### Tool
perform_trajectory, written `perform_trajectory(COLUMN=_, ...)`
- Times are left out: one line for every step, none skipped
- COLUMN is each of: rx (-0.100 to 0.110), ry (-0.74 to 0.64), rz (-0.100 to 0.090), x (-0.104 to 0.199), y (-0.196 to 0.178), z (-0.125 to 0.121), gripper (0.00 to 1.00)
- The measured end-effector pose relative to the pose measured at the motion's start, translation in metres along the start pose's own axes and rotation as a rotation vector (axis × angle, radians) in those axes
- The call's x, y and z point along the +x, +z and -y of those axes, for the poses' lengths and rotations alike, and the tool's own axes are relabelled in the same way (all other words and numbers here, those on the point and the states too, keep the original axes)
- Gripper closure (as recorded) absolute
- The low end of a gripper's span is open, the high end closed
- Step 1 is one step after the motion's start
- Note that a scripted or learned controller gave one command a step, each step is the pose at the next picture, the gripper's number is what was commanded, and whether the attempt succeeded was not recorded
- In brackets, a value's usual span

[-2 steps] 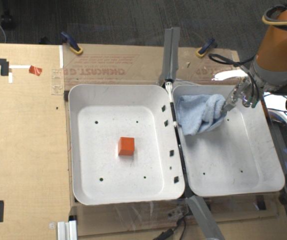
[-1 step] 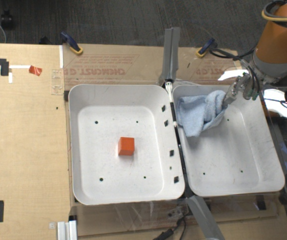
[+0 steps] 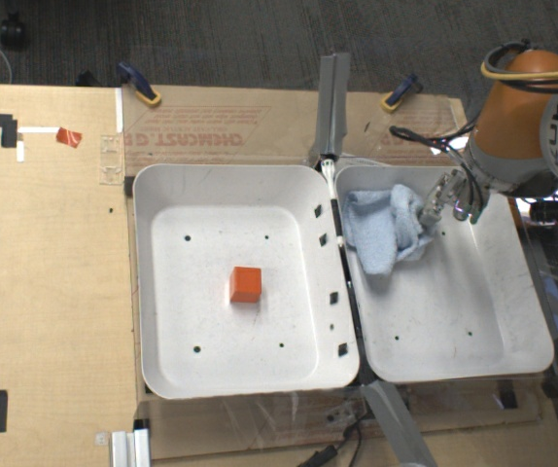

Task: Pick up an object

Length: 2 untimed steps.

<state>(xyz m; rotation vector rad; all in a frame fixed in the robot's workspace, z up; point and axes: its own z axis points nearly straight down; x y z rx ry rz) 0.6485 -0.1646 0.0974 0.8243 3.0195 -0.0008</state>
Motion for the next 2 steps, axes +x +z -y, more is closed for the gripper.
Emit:
perform_trajectory(rx=0.001, ry=-0.031, rz=-0.006, x=0.019, y=-0.105, z=-0.015, gripper=1.0)
perform_trajectory(rx=-0.001, ry=-0.083, rz=0.002, x=0.011, y=0.0, z=0.005, gripper=1.0)
